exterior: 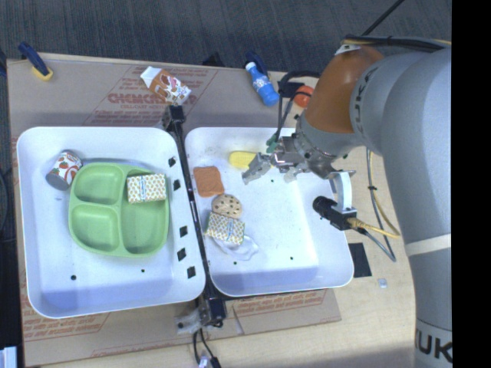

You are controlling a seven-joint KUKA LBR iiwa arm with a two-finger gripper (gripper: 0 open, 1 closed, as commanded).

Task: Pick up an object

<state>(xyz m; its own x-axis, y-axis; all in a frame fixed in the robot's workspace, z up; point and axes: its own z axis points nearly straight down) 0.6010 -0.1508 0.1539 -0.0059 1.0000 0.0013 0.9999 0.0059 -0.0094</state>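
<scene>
Your gripper [265,165] hung over the right bin [307,271], its fingers spread apart with nothing between them, just beside the yellow piece [242,159] at the bin's far edge. That piece seemed the likeliest target, though the wrist hid part of the approach. You would have done well to centre over it before descending, so neither finger caught the bin wall. The orange slab [208,180], cookie [226,204] and wrapped packet [227,229] lay near, leaving bare floor to the right. The left bin [46,282] held a green tray [96,232].
</scene>
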